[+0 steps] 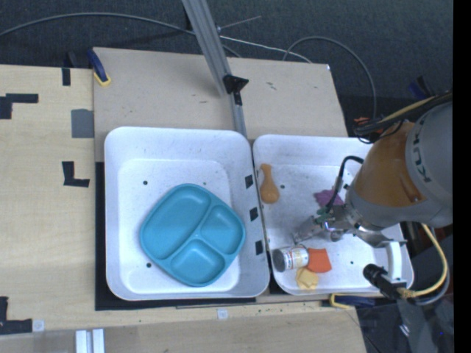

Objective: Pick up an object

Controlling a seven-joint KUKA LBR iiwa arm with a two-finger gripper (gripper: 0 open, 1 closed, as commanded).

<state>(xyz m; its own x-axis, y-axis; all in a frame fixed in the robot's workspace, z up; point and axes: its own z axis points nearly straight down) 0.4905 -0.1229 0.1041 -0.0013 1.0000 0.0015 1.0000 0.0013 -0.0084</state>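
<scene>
Robot arm reaching into the right bin (294, 147).
Its gripper (309, 229) hangs low above a small can (291, 258); finger state unclear.

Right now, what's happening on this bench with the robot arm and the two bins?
The grey and orange arm reaches in from the right over the right bin, with its gripper low near the bin's middle. Nothing can be seen between its fingers, so no pickup is evident yet. Just below the gripper lie a small can, an orange block and a yellow piece. An orange pear-shaped toy and a purple item lie further up. The left bin holds a blue divided plate.
</scene>
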